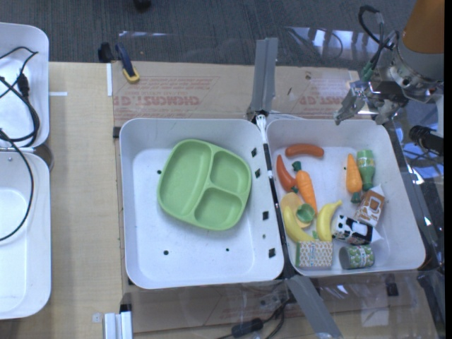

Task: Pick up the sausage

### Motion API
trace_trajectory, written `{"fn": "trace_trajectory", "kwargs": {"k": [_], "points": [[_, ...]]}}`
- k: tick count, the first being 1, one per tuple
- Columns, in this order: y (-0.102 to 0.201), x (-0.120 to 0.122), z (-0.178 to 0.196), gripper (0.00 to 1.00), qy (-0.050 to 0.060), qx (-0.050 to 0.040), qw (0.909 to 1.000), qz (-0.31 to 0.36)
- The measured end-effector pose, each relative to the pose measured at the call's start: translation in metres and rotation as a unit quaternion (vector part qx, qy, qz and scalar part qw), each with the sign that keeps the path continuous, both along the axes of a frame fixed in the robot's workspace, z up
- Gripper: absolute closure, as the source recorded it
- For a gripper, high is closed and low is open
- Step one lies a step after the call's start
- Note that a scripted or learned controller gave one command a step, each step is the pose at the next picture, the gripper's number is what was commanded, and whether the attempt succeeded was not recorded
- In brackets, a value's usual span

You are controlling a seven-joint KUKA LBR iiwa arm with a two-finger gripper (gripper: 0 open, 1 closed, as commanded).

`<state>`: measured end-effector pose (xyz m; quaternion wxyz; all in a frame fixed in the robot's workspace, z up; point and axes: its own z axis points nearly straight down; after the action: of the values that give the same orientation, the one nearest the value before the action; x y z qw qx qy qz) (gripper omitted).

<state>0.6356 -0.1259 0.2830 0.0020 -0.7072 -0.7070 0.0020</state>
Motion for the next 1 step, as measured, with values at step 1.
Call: {"fn": "trace_trajectory", "kwargs": {"k": [1], "points": [[-0.0074, 0.0044, -0.0125, 0.0, 0.0, -0.0013, 0.9932, -0.116]]}}
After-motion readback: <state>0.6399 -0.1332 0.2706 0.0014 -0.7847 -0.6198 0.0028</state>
